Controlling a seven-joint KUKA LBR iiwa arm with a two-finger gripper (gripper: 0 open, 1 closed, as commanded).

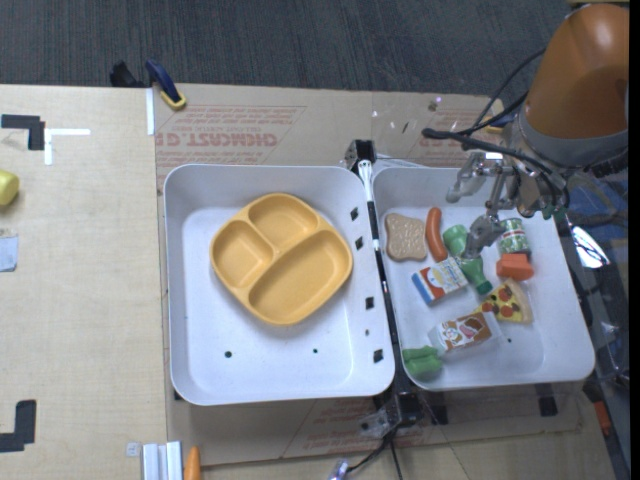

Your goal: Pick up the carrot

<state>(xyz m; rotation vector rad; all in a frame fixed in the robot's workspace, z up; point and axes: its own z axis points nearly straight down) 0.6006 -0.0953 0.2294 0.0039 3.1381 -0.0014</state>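
Gripper point(487, 230) lowered over the back of the right bin point(560, 363), metal fingers spread apart with nothing between them, tips near a green item point(458, 239) and a small can point(513, 236). Carrot point(433, 233) well to the left of the fingers, not touching them: smooth, orange-red, slender, rounded at both ends. Long axis running near to far, tilted slightly; bread slice point(405, 236) just beside it on the left. Yellow divided plate point(281, 258) in the left bin point(190, 298).
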